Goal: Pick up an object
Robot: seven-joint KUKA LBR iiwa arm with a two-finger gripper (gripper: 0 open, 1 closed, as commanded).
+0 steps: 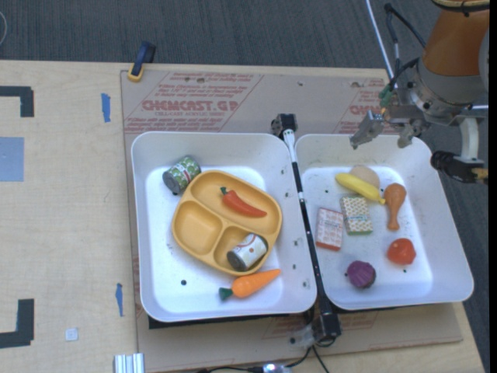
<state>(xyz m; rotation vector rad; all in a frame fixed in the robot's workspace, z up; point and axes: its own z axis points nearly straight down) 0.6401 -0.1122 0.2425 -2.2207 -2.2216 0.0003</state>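
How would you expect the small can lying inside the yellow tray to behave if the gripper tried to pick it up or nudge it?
The can lies on its side in a compartment of the yellow tray, so it would probably roll when nudged. Its curved wall may slip between two fingers unless it is gripped across its width. It looks like a toy, so probably light and stiff.

My arm (458, 33) carries an orange band above a grey wrist. Black cables loop alongside. My gripper (385, 137) is grey metal, with two slim fingers.
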